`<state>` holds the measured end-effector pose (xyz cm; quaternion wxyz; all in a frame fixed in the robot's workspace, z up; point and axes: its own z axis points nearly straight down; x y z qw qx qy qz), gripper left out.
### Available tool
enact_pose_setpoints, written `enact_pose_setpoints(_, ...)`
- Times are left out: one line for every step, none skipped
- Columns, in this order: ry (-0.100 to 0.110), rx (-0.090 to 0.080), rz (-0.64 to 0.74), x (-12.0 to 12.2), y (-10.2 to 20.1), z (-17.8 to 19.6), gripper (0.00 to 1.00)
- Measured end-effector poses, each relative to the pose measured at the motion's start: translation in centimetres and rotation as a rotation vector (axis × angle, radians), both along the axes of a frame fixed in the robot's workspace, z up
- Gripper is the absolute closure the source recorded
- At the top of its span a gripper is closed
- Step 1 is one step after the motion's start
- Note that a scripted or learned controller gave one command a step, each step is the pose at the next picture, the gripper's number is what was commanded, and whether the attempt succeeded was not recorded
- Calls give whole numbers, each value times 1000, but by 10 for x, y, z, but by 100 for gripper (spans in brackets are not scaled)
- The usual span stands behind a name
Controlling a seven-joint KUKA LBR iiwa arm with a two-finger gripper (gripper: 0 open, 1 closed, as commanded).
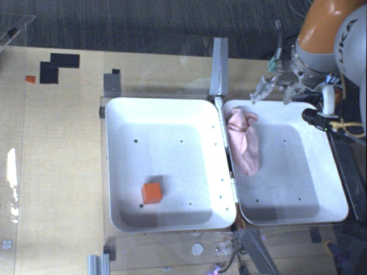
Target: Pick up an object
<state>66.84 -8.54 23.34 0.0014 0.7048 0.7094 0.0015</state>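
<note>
A small orange block (152,193) lies in the left bin (120,125), toward its near left corner. A crumpled pink cloth (243,141) rests against the left wall of the right bin (321,205). My gripper (270,90) hangs over the far rim of the right bin, up and to the right of the cloth. Its fingers (256,95) are spread open with nothing between them.
A grey metal post (218,67) stands at the far end of the seam between the two bins. Black and orange markers (54,67) lie on the wooden bench at the far left. Cables and a black fitting (330,122) sit by the right bin's far right corner.
</note>
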Motion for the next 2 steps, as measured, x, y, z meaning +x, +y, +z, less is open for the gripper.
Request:
enact_pose_setpoints(-5,-2,206,-18,-13,-136,0)
enact_pose_setpoints(-12,-6,487,-53,-15,-142,0)
